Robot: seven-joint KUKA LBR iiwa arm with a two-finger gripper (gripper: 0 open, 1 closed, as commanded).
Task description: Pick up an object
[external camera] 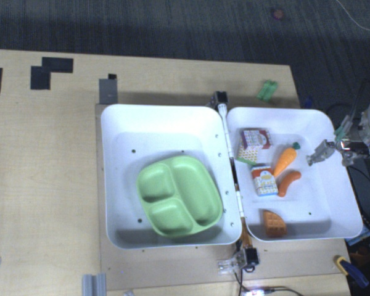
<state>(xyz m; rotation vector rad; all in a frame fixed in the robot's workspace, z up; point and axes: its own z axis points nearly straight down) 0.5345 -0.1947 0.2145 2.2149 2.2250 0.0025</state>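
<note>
The gripper [325, 153] hangs at the right rim of the right bin [320, 217], its fingers apart with nothing between them. The likely targets sit well to its left in that bin: a carrot [285, 160], a sausage [288, 182] just below it, two small cartons [254, 139] [265, 182], and a bread slice [274, 223] near the front wall.

The main risk, as I judge it, is crowding. The carrot, sausage and lower carton lie touching or nearly so, so fingers coming down on one could nudge a neighbour or close on two at once. The carrot and sausage look smooth and rounded, tapering toward their ends; a pinch off-centre could squirt them sideways. The cartons are boxy with flat printed faces, an easier hold if the fingers line up with their sides, but a skewed approach could tip them. The bread lies close to the bin wall, leaving little room for a finger on that side.

The bins are shallow, glossy white plastic with rounded corners. The left bin [120, 165] holds a pale green divided plate [179, 195], matte, with three compartments. The bench [43, 184] is light wood.
</note>
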